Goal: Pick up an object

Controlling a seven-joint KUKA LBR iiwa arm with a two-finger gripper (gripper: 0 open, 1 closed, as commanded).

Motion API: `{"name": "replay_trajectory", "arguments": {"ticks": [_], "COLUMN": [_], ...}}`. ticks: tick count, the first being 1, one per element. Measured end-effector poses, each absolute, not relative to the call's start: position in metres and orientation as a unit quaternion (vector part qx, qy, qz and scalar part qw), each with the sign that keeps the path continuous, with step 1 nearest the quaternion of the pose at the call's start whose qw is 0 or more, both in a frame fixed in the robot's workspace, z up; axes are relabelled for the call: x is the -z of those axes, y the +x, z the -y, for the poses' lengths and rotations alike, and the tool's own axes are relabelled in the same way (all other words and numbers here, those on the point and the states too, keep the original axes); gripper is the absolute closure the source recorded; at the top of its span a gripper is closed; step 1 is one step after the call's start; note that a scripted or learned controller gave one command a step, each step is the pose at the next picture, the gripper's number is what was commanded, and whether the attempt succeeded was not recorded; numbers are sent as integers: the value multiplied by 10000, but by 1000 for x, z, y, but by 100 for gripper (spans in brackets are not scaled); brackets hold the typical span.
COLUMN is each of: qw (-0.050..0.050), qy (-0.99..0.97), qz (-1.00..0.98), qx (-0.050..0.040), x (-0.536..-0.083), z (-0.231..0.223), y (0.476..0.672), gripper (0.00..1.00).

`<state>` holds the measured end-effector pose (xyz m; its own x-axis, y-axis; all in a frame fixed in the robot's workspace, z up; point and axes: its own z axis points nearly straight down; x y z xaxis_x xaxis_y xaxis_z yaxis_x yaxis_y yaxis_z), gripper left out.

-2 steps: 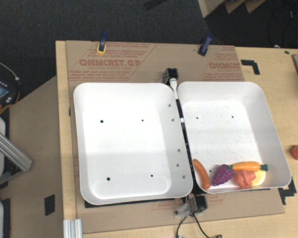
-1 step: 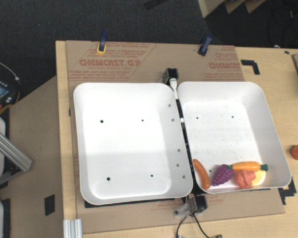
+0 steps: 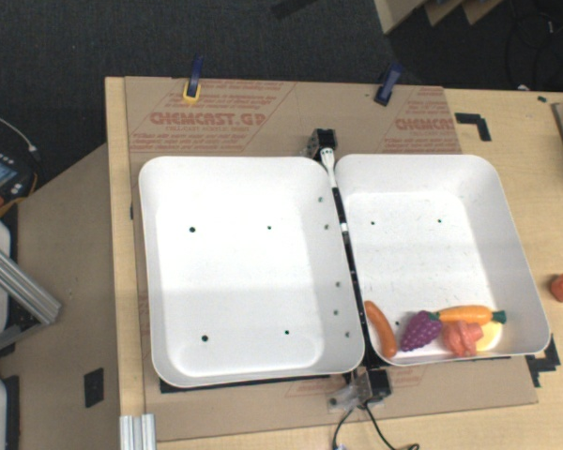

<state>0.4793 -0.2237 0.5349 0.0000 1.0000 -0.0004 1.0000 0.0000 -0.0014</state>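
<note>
In the near corner of the right bin [image 3: 432, 186] the sausage [image 3: 380, 329], grapes [image 3: 420, 330] and carrot [image 3: 466, 314] huddle touching against the wall, so, though I cannot tell how the jaws stand, a grab there might well strike the rim or pinch two toys and slip.

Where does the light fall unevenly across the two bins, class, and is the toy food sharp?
Camera view: left bin bright above, a grey shadow band across its lower half; right bin evenly lit; toy food, e.g. purple grapes, slightly soft, colours clear.
</note>
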Motion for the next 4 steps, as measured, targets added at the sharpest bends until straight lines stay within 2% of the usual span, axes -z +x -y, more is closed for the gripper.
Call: {"name": "replay_trajectory", "arguments": {"ticks": [4], "qw": [-1], "qy": [-7069], "qz": [7073], "qx": [-4], "x": [-535], "z": [224], "y": [479], "gripper": [100]}}
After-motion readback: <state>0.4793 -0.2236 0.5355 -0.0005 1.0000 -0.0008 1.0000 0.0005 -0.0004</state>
